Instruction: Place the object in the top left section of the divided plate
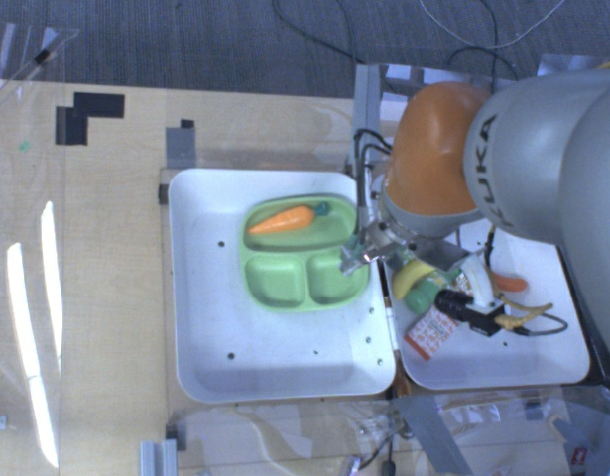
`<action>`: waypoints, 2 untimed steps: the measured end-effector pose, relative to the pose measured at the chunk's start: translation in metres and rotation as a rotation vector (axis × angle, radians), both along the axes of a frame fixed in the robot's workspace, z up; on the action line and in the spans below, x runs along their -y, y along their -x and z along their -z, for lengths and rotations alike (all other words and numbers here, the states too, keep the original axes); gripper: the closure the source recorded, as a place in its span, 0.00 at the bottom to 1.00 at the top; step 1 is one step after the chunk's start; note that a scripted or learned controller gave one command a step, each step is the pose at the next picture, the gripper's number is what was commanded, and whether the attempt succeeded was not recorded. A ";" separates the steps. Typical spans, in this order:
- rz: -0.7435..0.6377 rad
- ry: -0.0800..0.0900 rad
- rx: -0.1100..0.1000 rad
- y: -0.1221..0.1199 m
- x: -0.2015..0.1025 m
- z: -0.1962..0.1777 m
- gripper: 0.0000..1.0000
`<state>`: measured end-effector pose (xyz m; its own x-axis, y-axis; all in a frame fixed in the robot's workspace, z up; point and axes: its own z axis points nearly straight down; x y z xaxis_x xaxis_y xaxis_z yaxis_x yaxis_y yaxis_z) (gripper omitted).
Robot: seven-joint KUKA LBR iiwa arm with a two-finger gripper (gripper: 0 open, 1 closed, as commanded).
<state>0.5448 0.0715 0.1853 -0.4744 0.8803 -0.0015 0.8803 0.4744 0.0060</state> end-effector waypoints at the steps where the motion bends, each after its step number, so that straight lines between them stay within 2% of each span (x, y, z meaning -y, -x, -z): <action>1: -0.074 0.001 0.001 0.031 0.046 -0.045 1.00; 2: 0.188 0.000 -0.003 0.003 -0.027 -0.008 1.00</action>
